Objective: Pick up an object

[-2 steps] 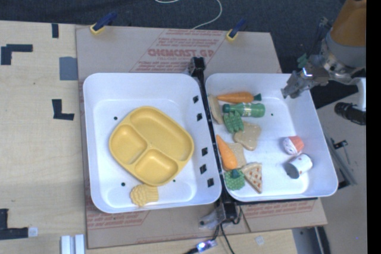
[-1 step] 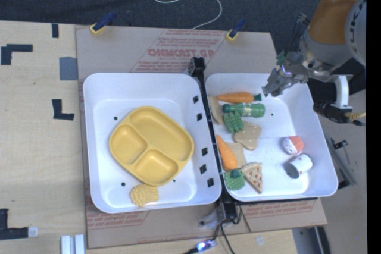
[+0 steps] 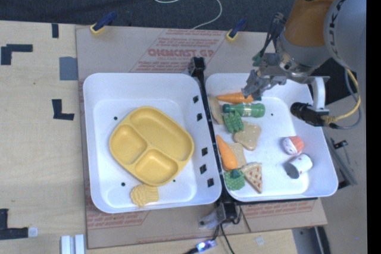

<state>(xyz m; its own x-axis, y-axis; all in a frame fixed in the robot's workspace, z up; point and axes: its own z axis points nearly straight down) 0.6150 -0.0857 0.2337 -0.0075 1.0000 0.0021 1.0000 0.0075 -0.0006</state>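
The right bin holds several toy foods. An orange carrot lies at its back left, with a green bottle just in front of it. My gripper hangs low over the carrot's right end and the bottle, on the grey arm with the orange band. Nothing shows clearly between its tips. Further forward lie a green knobbly piece, a beige slice, a second carrot, a pizza wedge and a green broccoli piece.
A red-and-white piece and a white-and-grey piece lie at the right bin's right side. The left bin holds a yellow divided plate and a yellow ridged piece. A black divider separates the bins.
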